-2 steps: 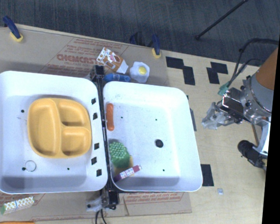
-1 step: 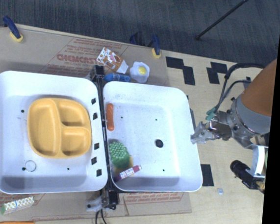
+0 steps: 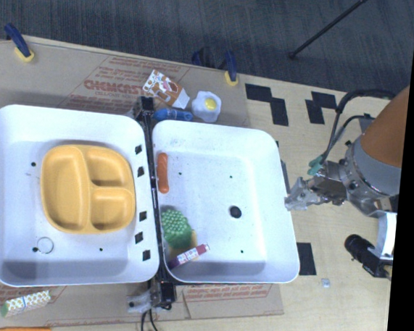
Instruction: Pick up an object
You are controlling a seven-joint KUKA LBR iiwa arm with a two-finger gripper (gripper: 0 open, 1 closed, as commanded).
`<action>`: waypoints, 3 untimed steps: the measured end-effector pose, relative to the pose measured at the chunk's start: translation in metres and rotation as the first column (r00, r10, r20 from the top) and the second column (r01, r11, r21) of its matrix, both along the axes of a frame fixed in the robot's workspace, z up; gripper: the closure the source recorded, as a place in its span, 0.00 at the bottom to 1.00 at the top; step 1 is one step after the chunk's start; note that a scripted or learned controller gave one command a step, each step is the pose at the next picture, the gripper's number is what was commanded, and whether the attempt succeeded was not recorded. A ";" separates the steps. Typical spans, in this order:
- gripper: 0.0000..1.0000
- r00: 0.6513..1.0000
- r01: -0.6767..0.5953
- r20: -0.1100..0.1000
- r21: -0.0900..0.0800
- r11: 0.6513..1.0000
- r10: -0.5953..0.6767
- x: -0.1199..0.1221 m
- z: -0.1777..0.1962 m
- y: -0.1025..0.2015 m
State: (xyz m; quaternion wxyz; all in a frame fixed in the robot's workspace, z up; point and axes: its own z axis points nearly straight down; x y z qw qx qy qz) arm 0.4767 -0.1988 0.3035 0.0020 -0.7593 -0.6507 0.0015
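The right bin [image 3: 267, 149] holds an orange carrot-like stick [image 3: 162, 173] by its left wall. A green knobbly object [image 3: 176, 224] lies near its front left corner on something yellow, with a red and white tube [image 3: 190, 254] just in front of it. A small black disc [image 3: 235, 212] lies near the bin's middle. My gripper [image 3: 298, 197] hangs just outside the bin's right rim, over the bench, with nothing seen in it. The grey wrist and orange band rise behind it at the right.
The left bin [image 3: 7, 127] holds a yellow divided plate [image 3: 88, 186] and a clear ring [image 3: 44, 245]. Behind the bins lie a snack packet [image 3: 160, 85], a white and yellow egg [image 3: 207, 105] and a blue item [image 3: 172, 114]. A wrapped packet [image 3: 26, 302] lies at the front left.
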 end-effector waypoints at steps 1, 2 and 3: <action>1.00 1.000 -0.005 -0.001 0.000 1.000 0.005 0.000 0.010 0.000; 1.00 1.000 -0.010 -0.002 0.001 1.000 0.010 0.001 0.020 0.000; 1.00 1.000 -0.015 -0.002 0.001 1.000 0.015 0.001 0.031 0.001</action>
